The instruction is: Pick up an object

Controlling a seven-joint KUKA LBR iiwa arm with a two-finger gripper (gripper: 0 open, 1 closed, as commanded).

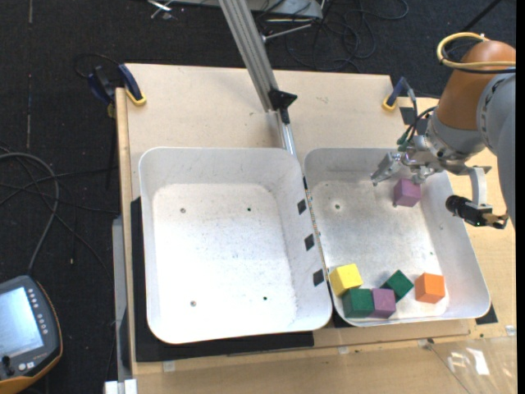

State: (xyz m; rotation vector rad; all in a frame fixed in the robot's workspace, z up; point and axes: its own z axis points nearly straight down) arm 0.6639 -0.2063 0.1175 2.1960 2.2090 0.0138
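My gripper (404,176) hangs over the back of the right bin (459,245), open, with one finger (382,171) splayed out to the left. A purple block (407,193) sits just below and between the fingers, and I see a gap between the left fingertip and the block. At the bin's front edge lies a cluster of blocks: yellow (345,277), dark green (358,302), a second purple one (384,301), another green one (399,283) and orange (430,287).
The left bin (164,179) stands beside the right one, a ridge with black marks between them. A slanted metal pole (250,43) rises from the back of the bench. Clamps grip the bench's rear corners.
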